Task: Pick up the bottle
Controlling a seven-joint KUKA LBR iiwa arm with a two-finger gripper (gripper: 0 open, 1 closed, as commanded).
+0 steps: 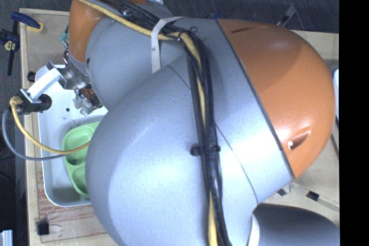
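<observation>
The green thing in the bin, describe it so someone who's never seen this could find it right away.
Start at the big grey arm with the orange band that covers most of the camera view. At its lower left edge lies a white bin. In it sits the light green object, partly hidden by the arm, the sole bright green item against the white.

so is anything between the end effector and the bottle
Can't tell. The arm covers most of both bins, and no bottle can be made out. The end effector hangs over the left bin, above a light green object that lies partly under the arm. What that object is stays unclear.
</observation>
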